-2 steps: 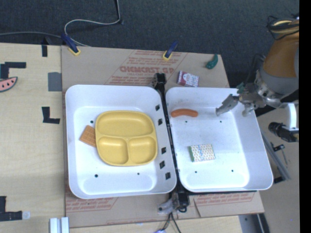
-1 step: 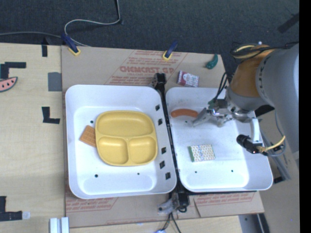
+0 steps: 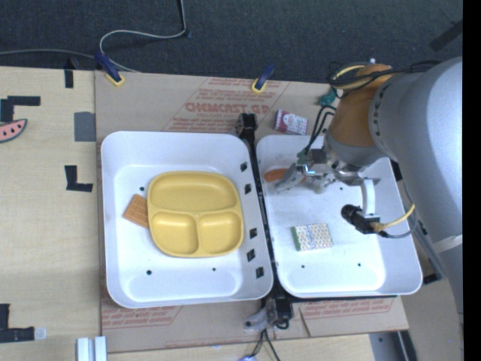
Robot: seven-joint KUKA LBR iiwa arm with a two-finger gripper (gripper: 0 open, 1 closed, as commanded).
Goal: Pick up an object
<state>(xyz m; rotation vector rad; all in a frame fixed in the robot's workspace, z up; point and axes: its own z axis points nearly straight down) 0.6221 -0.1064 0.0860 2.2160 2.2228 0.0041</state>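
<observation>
Cardboard-topped bench, two white bins. Gripper [image 3: 289,177] low in right bin's [image 3: 391,277] far-left corner, at a small orange object [image 3: 275,174] — jaw state not discernible. Approach or grasp step, probably. Next: close squarely on it, lift straight. Patterned card [image 3: 313,237] nearer; yellow tray [image 3: 197,212] in left bin.

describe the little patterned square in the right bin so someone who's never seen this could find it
Start at the right white bin, where the grey arm reaches in. On its floor, nearer the front edge, lies a small flat green-and-white patterned square. The orange object by the divider is plain and rounded.
</observation>
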